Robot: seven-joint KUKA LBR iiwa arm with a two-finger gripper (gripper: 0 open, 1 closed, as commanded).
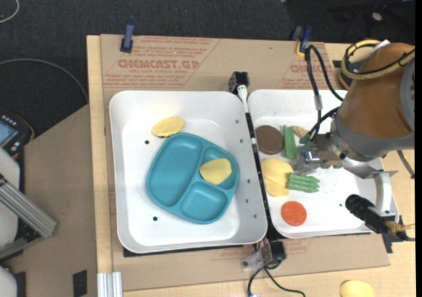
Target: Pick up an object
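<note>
Gripper (311, 155) is lowered in the right bin (330, 224), jaw state indiscernible, above green toy beans (302, 183) lying at six o'clock beside a yellow piece (275, 173); centring over the beans before closing is advised.

Two white bins: left bin (125, 157), right bin (330, 222).
One blue divided tray (178, 180), centre of frame.
Three yellow pieces: one (168, 127) above tray, one (215, 171) in tray's right compartment, one (275, 176) right of centre.
One brown disc (268, 139).
Two green pieces: one upright (289, 141), one ridged (303, 183).
One red disc (294, 213), lower right.
Two blue clamps (128, 35), (303, 39), top of frame.
</note>
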